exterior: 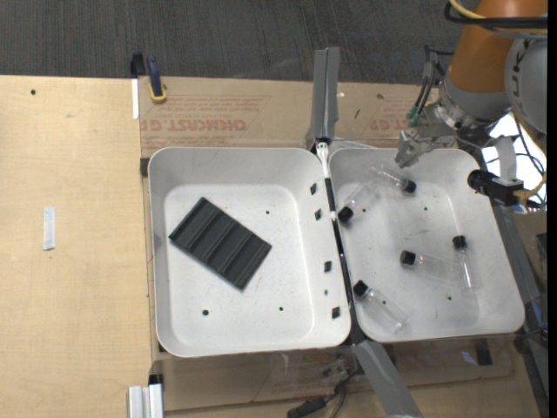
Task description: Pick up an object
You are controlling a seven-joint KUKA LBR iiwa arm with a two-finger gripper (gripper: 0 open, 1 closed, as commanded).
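Note:
A dark ridged rectangular block (219, 242) lies at a slant in the left bin (165, 320). The right bin (505, 312) holds several clear plastic tubes with black caps: one near the back (393, 179), one at the left wall (354, 205), one in the middle (425, 261), one at the right (464, 259) and one at the front left (376, 300). My gripper (409, 151) hangs over the back edge of the right bin, just above and right of the rear tube, with nothing visible between its fingers.
A grey divider post (325, 94) rises between the bins at the back. Cardboard (226, 116) lies behind the bins, with a blue and yellow clamp (153, 78) on its left corner. The arm's orange band (487, 46) and cables occupy the upper right.

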